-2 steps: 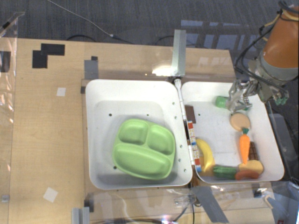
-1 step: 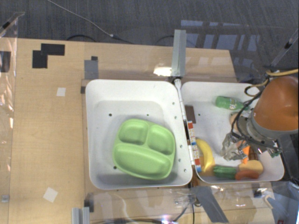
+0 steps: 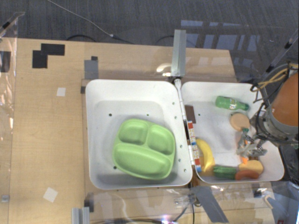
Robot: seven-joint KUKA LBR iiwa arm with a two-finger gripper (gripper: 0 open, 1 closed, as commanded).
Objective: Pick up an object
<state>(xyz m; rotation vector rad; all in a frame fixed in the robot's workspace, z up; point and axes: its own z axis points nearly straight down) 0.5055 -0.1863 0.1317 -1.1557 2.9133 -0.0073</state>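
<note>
The end effector (image 3: 247, 146) was seen low in the right bin (image 3: 210, 90), above toy food at five o'clock; its finger state could not be told. A square, centred descent was judged advisable.

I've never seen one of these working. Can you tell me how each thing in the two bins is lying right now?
Green divided plate: flat, face up, left bin.
Green bottle: lying on its side, right bin.
Banana: lying flat by the divider.
Tan disc: lying flat.
Gripper: low over the right bin.
</note>
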